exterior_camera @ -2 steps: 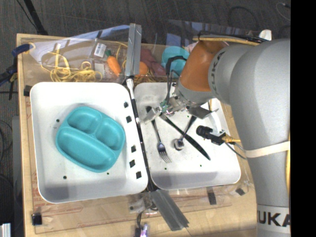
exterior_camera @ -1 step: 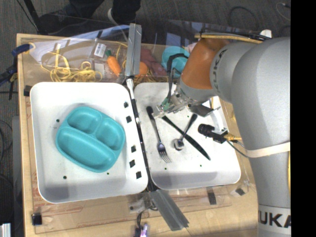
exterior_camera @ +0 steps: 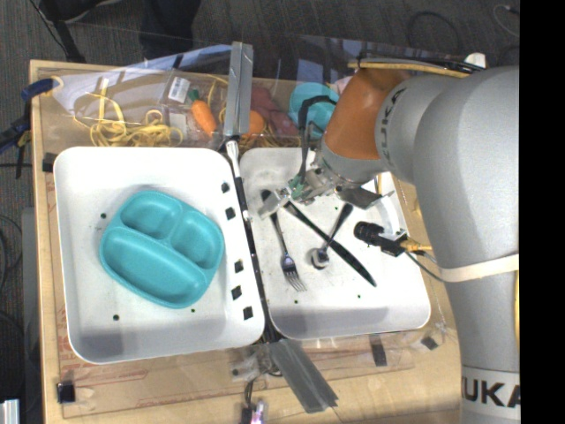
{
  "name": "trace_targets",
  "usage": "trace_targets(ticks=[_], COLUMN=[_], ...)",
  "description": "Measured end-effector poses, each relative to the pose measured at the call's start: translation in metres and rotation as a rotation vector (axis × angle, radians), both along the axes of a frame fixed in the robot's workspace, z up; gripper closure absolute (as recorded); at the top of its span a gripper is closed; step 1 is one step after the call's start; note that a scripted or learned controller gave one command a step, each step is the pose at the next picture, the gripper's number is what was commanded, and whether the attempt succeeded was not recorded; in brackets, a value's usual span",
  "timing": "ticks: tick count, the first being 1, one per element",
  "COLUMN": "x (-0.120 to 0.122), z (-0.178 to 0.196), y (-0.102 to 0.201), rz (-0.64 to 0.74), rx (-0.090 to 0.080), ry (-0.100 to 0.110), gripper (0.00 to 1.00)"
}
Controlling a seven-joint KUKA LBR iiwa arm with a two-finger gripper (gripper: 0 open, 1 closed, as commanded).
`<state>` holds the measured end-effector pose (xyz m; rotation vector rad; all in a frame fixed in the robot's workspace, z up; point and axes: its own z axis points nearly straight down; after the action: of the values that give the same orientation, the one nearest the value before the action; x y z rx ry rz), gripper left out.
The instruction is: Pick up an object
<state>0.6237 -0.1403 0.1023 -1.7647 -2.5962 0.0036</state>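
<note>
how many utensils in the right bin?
3: a fork left of centre, a spoon and a black knife crossed mid-bin. The arm may hide more.

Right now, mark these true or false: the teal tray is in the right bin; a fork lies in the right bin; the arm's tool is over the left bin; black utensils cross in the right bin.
1. False: the teal tray lies in the left bin.
2. True: the fork lies in the right bin.
3. False: the tool is over the right bin.
4. True: the black utensils cross there.
</note>
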Motion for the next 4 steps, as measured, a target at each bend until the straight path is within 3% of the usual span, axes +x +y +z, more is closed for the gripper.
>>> trace_targets(ticks=[1,2,3,4], x=[0.001,0.001,0.014,0.014], z=[0.010,0.010,-0.009,0.001], y=[0.001,0.001,0.013,0.014], rz=[0.005,0.005,0.005,0.010], rx=[-0.001,-0.001,-0.002,-0.003], ry=[0.000,0.000,-0.006,-0.007], gripper=[1.00,0.00,0.00,1.00])
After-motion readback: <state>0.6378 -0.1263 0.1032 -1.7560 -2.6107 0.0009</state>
